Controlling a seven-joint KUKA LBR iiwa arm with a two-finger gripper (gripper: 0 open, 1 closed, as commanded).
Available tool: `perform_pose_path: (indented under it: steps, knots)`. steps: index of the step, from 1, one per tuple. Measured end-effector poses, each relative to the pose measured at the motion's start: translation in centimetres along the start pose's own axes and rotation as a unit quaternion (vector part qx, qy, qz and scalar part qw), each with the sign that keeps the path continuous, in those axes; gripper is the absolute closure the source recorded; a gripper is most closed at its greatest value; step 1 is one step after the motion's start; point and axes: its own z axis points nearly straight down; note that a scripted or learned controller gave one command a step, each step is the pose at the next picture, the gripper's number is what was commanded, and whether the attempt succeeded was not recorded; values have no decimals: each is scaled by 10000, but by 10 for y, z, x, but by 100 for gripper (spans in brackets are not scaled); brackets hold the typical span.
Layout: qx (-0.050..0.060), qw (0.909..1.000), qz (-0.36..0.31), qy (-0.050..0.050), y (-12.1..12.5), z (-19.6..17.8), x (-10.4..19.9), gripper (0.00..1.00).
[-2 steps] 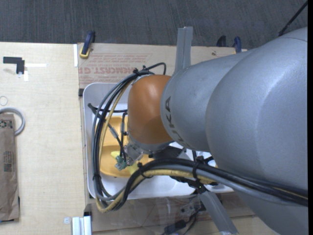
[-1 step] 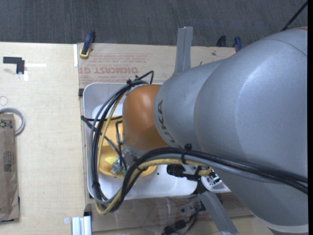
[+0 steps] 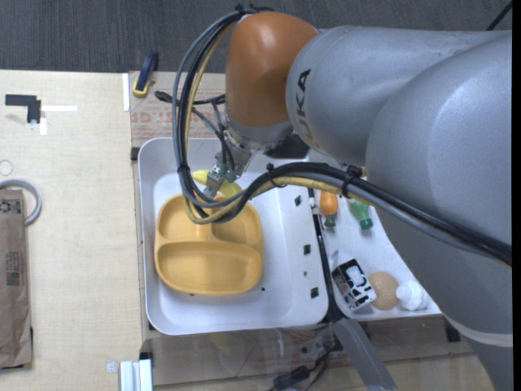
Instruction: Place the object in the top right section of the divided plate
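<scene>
Looking from the near edge of the worktop [image 3: 65, 218] inward, the view first meets the front rim of the left white bin [image 3: 244, 320], then the yellow divided plate [image 3: 210, 247] lying inside it. The plate's large near section and its far sections look bare; cables [image 3: 195, 137] from the arm cross the far side and hide part of it, so which far section counts as top right is a judgement, most likely the one beside the plate's far right rim.

Just beyond that far rim sits a small yellow object [image 3: 218, 182], partly covered by the gripper [image 3: 220, 176], which hangs directly over it from the grey and orange arm [image 3: 269, 63]. Whether the gripper is spread or closed around the object cannot be told, because wrist and cables mask it. The object appears to rest at or just outside the plate's far edge, touching or nearly touching it.

The deciding relation is therefore short: the target section lies just nearer the camera than the gripper and object. The object's long axis seems to run left to right, though too little shows to be sure.

Farther right, the second bin [image 3: 391, 243] holds several small items.
</scene>
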Motion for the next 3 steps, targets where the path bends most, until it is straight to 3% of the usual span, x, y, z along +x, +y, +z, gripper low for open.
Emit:
perform_pose_path:
  steps: [1,2,3]
  knots:
    - [-7,9896,-1437,-2,-57,-21,-61,100]
    - [-43,9916,-1293,-47,-18,64,-12,100]
    - [-35,9917,-1283,-48,-18,58,-14,100]
